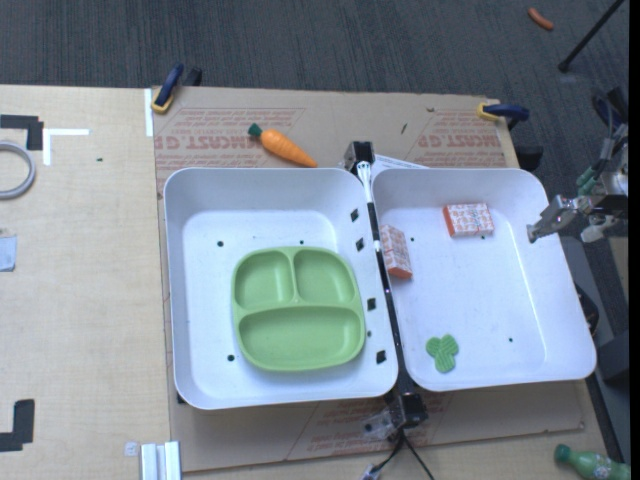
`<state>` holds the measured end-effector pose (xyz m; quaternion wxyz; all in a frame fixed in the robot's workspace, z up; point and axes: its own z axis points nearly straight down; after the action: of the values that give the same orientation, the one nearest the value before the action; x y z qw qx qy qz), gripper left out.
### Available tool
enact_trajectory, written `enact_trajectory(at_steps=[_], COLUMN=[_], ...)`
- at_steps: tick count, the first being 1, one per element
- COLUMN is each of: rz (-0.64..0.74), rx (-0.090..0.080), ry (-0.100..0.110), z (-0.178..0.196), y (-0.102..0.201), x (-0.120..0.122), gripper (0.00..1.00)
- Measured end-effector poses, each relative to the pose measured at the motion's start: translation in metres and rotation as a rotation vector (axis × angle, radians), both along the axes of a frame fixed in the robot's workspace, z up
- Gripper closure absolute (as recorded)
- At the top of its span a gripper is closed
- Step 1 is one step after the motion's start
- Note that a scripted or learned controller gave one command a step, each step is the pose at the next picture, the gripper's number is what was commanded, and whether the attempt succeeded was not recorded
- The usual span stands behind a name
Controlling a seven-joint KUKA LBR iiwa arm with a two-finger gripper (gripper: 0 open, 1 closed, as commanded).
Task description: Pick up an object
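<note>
Left of the shallow white right-hand bin (560, 298), a green divided plastic plate (297, 308) fills its twin (190, 268); cardboard (230, 128) underlies both; the gripper (545, 230) hovers at its right rim.

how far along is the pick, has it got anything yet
Nothing looks picked: the two patterned boxes and the small green item lie in the right bin, the green plate in the left. The gripper sits at the right bin's edge, apart from them. Approach and grasp remain.

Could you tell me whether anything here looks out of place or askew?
Yes: a toy carrot lies on the cardboard behind the left bin, outside both bins. In the right bin, one small box rests tilted against the dividing wall.
</note>
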<state>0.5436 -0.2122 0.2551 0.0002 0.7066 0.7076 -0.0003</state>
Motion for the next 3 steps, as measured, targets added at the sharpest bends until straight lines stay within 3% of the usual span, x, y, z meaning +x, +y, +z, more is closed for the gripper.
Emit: enact_trajectory(at_steps=[1,2,3], rz=[0.160,0.377,0.929], rx=[0.000,-0.002,0.000], ry=[0.000,-0.007,0.001], z=[-0.078,-0.158,-0.158], y=[0.043,0.100,0.078], x=[0.062,0.100,0.116], gripper=[0.00,0.00,0.00])
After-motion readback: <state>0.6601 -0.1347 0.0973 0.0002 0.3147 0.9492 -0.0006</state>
